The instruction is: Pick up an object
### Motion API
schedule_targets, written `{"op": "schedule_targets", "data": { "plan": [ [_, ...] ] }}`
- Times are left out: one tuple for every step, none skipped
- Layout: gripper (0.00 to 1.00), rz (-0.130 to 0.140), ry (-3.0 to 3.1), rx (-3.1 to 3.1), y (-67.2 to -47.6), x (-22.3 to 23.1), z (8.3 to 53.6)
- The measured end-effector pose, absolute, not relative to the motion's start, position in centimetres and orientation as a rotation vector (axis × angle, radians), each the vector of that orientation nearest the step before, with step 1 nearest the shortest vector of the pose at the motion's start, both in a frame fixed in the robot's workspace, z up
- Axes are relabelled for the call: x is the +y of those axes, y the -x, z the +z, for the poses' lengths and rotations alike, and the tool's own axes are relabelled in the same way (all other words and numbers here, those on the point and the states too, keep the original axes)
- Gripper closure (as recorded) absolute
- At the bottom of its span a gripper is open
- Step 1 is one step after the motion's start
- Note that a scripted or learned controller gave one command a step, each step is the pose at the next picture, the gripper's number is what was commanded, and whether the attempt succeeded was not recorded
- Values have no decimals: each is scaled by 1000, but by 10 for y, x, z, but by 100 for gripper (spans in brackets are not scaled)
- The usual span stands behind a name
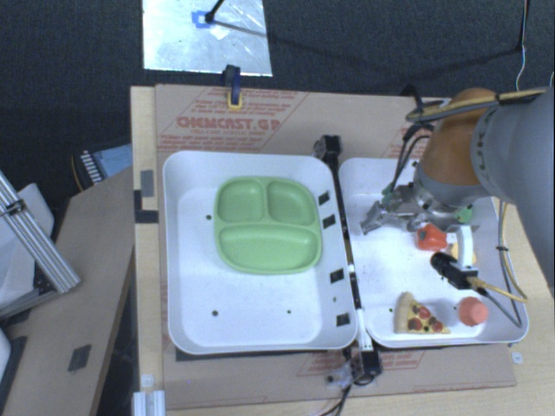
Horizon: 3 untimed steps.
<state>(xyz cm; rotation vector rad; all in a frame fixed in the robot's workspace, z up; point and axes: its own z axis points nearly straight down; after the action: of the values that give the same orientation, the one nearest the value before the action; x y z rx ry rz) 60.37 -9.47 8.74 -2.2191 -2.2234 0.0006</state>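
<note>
My gripper [375,215] is low over the left part of the right bin [373,271], pointing toward the divider. Its fingers stand open with bare bin floor between them. A red-orange toy [428,237] lies just right of the gripper, partly under the wrist. A pizza slice [419,315] lies near the bin's front edge, and a pink-red round piece [473,310] sits in the front right corner. The grey arm with its orange band [451,150] hides the bin's back right part.
The left bin [186,310] holds a green divided plate [265,225] near its middle. A black divider with clips [340,232] runs between the bins. Both bins rest on a cardboard sheet [234,120]; a silvery sheet [204,24] lies behind it.
</note>
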Motion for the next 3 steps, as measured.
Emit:
{"op": "schedule_targets", "data": {
  "plan": [
    [100,-3,2222,-2226,-605,-95,101],
    [100,-6,2222,-2229,-614,-101,149],
    [100,-7,2222,-2230,-616,-101,203]
  ]
}}
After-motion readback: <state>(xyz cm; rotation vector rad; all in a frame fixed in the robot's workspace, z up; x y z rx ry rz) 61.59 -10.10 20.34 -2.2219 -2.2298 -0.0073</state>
